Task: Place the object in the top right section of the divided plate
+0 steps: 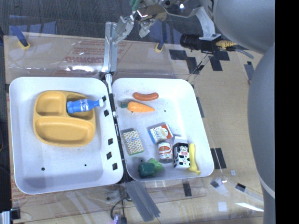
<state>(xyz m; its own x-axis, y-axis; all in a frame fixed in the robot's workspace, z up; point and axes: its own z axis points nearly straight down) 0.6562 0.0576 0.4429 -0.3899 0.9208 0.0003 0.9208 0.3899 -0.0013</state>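
Observation:
A yellow divided plate (pixel 56 127) lies in the left bin. A blue bottle (pixel 83 106) rests on its side in the plate's top right section, its cap reaching over the plate's right rim. My gripper (pixel 134 26) hangs high above the far edge of the bins, near the divider between them. Its two fingers stand apart and open, with nothing between them.
The right bin (pixel 198 125) holds a sausage (pixel 145 96), a carrot (pixel 139 108), a patterned packet (pixel 133 142), a small blue box (pixel 160 133), a can (pixel 164 151), a cow-print carton (pixel 181 155), a banana (pixel 192 158) and a green pepper (pixel 149 168). The arm fills the upper right.

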